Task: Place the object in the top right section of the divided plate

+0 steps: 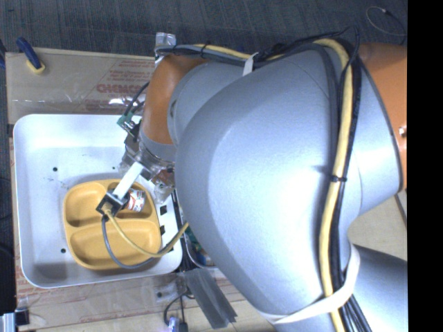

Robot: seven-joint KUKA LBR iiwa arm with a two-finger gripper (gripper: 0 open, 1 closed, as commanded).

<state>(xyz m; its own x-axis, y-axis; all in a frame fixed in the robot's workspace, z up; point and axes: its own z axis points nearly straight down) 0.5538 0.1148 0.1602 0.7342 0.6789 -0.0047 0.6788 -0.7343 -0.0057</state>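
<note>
Closest to us, the grey arm [277, 185] fills the right side, with its orange band [158, 102] above the wrist. We see the hand [154, 175] over the right rim of the yellow divided plate [73, 216] in the white bin [34, 151]; we cannot tell whether it is apart or together. A small reddish-and-white object [137, 200] lies in the plate's top right section.

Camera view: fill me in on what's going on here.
The grey arm reaches in over a white bin, with its gripper low above the yellow divided plate. A small reddish object sits in the plate's top right section, close beside the gripper. Whether the gripper grips it cannot be told.
</note>
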